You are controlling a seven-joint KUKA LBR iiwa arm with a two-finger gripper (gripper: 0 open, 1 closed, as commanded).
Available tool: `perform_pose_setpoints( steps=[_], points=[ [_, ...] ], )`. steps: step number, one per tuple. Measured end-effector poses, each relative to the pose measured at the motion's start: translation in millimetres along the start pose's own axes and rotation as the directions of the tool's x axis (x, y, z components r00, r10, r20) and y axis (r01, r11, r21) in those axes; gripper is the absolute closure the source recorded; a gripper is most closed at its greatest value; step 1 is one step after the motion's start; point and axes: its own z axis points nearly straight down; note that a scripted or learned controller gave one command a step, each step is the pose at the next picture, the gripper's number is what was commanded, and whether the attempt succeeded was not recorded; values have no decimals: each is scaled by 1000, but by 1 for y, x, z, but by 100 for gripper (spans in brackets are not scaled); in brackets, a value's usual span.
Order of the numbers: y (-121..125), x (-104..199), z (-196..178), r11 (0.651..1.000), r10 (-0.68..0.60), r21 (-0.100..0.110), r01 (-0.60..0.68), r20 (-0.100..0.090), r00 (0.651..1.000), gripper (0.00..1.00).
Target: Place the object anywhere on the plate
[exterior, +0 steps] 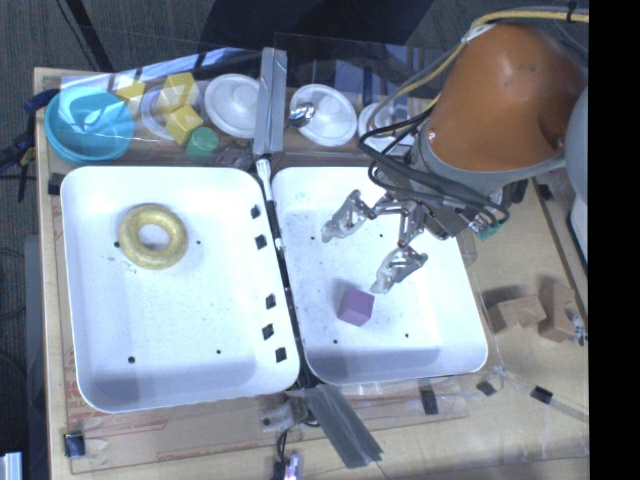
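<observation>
Claw (pixel 368 250) hangs over the right bin (pixel 455 343), fingers spread wide — one tip up-left near the bin's middle, the other lower and to the right. Nothing between them, so it holds nothing.

Task object looks like the purple cube (pixel 355 306), lying on the right bin floor just below the lower fingertip (pixel 390 273) and slightly left of it, close but not touching as far as I can tell. Far left of the claw, in the left bin (pixel 90 368), sits a yellow ring (pixel 153 236). Whether that counts as the plate is a guess; the round white dishes (pixel 235 105) on the shelf above the claw are other candidates.

Step in hand, as I judge it: reach and grasp the cube. To do it well, shift the claw down-frame so the cube sits centred between the fingers, not under one tip — line the fingers up with two flat faces, not the corners. Descend straight, close only once both fingers straddle it. A cube that small may skid on the smooth floor if one finger lands first.

Counts:
- white bins: 2
- purple cube: 1
- yellow ring: 1
- white dishes on back shelf: 2 clear, perhaps a third behind the arm
- blue bowl (pixel 88 123): 1
- yellow blocks (pixel 180 108) beside it: about 3
- green cap (pixel 204 141): 1
- wooden blocks (pixel 520 308) right of the claw, off the bin: at least 2
</observation>
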Motion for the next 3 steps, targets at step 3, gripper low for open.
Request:
perform_pose_setpoints(
  steps=[3],
  points=[
    [59,-93,-70,738,-675,2,675,2,738,0]
  ],
)
